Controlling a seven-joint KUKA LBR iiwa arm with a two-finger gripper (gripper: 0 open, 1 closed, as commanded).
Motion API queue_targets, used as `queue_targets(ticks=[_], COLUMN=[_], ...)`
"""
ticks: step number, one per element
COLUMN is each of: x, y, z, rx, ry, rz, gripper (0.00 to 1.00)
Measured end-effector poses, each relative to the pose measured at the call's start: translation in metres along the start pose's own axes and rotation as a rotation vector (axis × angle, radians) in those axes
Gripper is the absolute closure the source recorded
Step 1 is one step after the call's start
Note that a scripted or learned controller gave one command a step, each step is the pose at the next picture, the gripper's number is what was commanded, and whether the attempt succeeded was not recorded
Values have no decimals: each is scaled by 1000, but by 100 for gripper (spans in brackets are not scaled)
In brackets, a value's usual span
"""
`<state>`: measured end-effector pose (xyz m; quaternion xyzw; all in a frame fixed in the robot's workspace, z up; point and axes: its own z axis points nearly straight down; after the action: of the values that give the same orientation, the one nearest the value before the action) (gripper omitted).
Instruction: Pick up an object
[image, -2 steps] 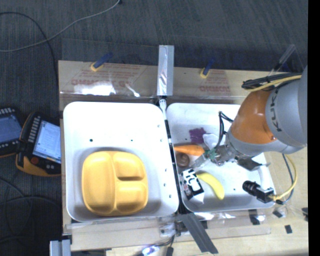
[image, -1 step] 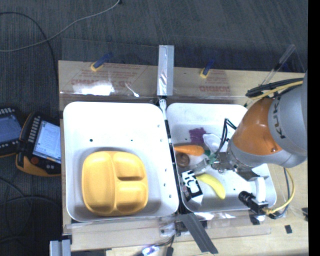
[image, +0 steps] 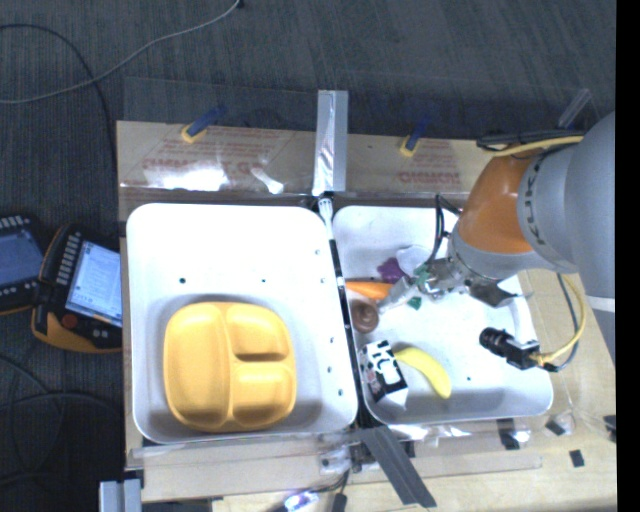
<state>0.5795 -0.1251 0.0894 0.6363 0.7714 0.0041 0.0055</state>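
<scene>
Dark grey carpet surrounds the bench (image: 150, 150), whose brown top carries two shallow white bins side by side. Inside the right bin (image: 500, 395) lie the loose objects. A yellow banana (image: 425, 368) rests near that bin's front edge, curved, with a black-and-white printed item (image: 383, 368) just beside it toward the front left corner. Against the bin's left wall sits a small dark brown round piece (image: 364, 317), and touching or nearly touching it, farther back, an orange carrot-like piece (image: 366, 290) lies along the same wall. A purple piece (image: 390, 269) sits a little behind that, near the middle of the bin's back half.

The gripper (image: 412, 290) hangs low over the bin's left-centre, between the purple piece and the banana, its tip close to the orange piece (whether its fingers are spread or closed cannot be told at this slant, and nothing can be seen held between them). Behind it rise the orange band (image: 500, 205) and the grey arm (image: 585, 200), reaching in over the bin's right rim.

The left bin (image: 180, 230) holds a yellow compartment tray (image: 230, 362) in its front half. Off the bench's left edge, on the carpet, lies a handheld pendant with a lit screen (image: 85, 290).
</scene>
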Motion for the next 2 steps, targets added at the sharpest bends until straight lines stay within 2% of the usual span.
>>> queue_targets(ticks=[1,2], x=[-11,-12], y=[50,49], z=[1,-5], rx=[3,11], ry=[-1,0], rz=[-35,-36], gripper=[0,100])
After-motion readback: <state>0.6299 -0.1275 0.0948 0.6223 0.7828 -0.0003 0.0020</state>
